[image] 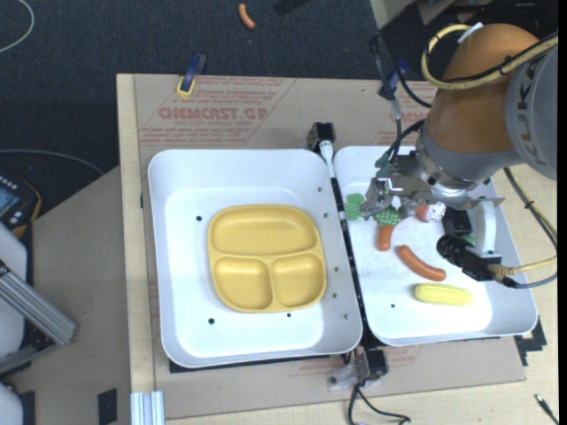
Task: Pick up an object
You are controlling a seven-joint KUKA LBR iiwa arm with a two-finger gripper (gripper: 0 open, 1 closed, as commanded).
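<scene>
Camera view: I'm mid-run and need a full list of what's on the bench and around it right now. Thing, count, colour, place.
Shallow plastic bins: 2, white, side by side, left bin, right bin.
Three-compartment plastic plate: 1, yellow, middle of left bin.
Toy corn cob: 1, yellow, front of right bin.
Toy sausage: 1, orange-red, right bin, just behind the corn.
Small toy carrot piece: 1, orange-red, right bin, below the gripper.
Toy leafy piece: 1, green, right bin near the divider.
Small stray piece: 1, orange, on dark floor behind bench.
Arm: 1, grey with orange band, over right bin.
Gripper: 1, metal, low over the right bin's back left.
</scene>
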